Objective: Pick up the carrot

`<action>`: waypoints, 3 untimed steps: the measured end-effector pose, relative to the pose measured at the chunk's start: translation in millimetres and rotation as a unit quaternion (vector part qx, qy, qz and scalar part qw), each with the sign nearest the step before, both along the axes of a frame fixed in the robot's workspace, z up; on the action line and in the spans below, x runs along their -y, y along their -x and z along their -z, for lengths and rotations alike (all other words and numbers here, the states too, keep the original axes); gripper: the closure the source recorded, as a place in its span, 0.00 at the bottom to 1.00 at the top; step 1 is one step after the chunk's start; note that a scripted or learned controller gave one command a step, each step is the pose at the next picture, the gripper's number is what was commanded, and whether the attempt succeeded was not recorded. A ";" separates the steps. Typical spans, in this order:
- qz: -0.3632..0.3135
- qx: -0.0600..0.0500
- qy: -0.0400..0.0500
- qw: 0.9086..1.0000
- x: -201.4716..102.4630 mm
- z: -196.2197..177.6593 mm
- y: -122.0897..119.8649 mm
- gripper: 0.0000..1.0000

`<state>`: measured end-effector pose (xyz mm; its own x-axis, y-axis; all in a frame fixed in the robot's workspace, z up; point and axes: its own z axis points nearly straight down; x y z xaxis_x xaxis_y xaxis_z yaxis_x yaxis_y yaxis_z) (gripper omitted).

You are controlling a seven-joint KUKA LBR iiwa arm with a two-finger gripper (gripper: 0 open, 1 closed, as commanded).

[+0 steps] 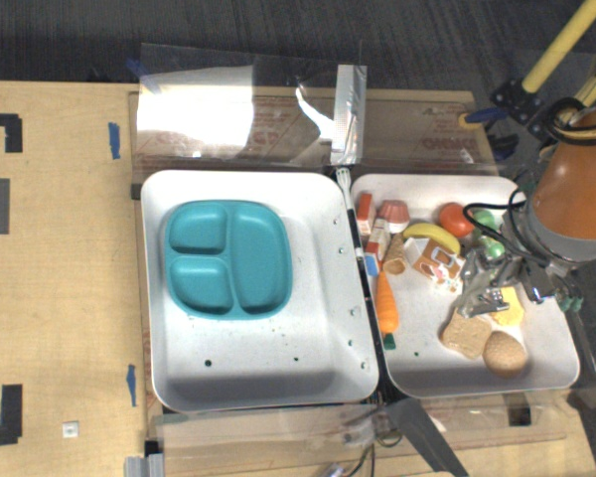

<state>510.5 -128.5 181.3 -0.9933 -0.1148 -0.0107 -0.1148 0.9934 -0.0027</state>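
While the long orange carrot (386,304) lies by the right white bin's (561,366) left wall, its axis running near-to-far, the grey arm's metal gripper (489,291) hovers well apart, jaws open on nothing.

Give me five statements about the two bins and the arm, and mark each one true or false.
1. The carrot lies in the right bin, by its left wall. True.
2. The teal divided plate sits in the right bin. False: it sits in the left bin.
3. The tool grips the carrot. False: it hangs over the toast slice, apart from the carrot.
4. A banana lies beside a tomato. True.
5. The carrot rests on the plate. False: it lies on the right bin's floor.
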 end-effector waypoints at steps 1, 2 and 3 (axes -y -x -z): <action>0.132 -0.002 -0.002 0.991 1.0 0.5 -29.1 1.00; 0.232 -0.001 -0.002 0.973 38.3 -22.8 -27.6 1.00; 0.257 -0.003 -0.004 0.966 -41.3 -24.0 18.0 1.00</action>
<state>492.5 -87.1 205.4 -0.9191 0.3939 -0.0028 0.3939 0.9191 0.0033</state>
